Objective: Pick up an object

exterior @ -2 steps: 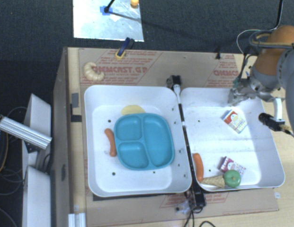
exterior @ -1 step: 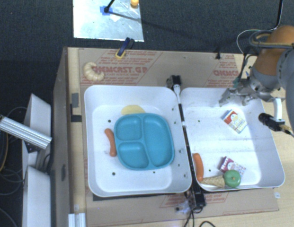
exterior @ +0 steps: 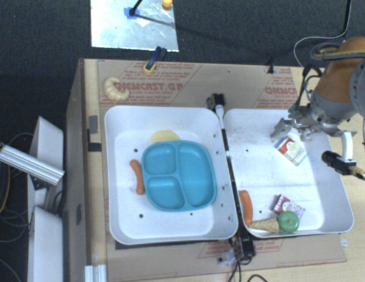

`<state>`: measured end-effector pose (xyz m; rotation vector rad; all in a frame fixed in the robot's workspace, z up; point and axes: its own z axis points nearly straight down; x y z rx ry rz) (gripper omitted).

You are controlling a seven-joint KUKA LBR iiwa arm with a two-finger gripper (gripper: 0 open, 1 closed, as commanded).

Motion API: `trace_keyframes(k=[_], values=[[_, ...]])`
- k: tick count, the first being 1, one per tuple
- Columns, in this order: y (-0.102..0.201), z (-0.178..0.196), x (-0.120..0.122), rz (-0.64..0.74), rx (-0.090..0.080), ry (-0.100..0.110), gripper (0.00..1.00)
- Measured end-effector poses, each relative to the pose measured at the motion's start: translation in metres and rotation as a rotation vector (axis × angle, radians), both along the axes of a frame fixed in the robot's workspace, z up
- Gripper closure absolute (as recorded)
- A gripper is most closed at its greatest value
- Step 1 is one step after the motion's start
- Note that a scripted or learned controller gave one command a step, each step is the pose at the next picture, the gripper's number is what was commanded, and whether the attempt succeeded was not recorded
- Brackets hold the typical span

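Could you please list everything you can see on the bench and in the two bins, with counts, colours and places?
Bins: 2, white; left bin, right bin.
Divided tray: 1, blue, left bin.
Yellow item: 1, behind the tray.
Sausages: 2, orange; left bin, right bin.
Carton: 1, white and red, right bin, by the gripper.
Purple packet: 1, right bin front.
Apple: 1, green, right bin front.
Cone: 1, tan, beside the apple.
Gripper: 1, grey, above the carton.
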<state>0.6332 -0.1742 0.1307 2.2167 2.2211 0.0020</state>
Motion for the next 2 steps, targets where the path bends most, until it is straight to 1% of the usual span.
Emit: trace_keyframes(k=[1,2], values=[[-0.001,-0.023,0.005,0.002,0.000,0.001,0.00],[-0.017,-0.022,0.022,0.002,0.000,0.000,0.00]])
